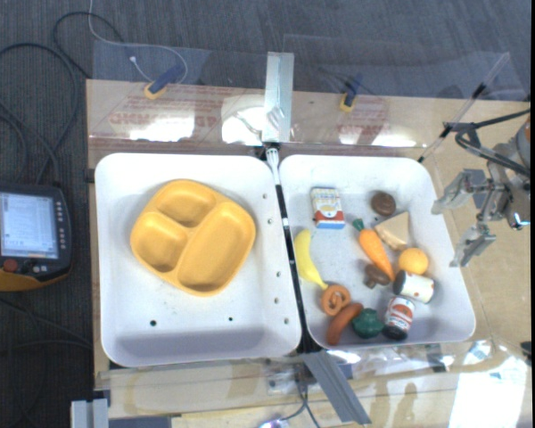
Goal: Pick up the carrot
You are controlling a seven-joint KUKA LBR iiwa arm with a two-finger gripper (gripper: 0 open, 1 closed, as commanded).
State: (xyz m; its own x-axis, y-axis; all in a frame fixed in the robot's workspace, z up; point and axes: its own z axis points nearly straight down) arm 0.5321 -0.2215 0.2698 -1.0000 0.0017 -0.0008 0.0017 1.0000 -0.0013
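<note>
The carrot [374, 250], orange with a small green top, lies in the middle of the right bin [428, 178], pointing down and to the right. A tan wedge [394, 233] touches its right side and a small brown mushroom [375, 277] sits at its tip. My gripper [452, 230] hangs at the bin's right rim, well to the right of the carrot. Its grey fingers are spread open with nothing between them.
Around the carrot are a small carton [326, 208], a brown disc [383, 204], an orange [413, 261], a banana [306, 259], a pretzel [335, 299], a green vegetable [368, 322] and a can [399, 315]. A yellow divided plate [193, 235] lies in the left bin [116, 328].
</note>
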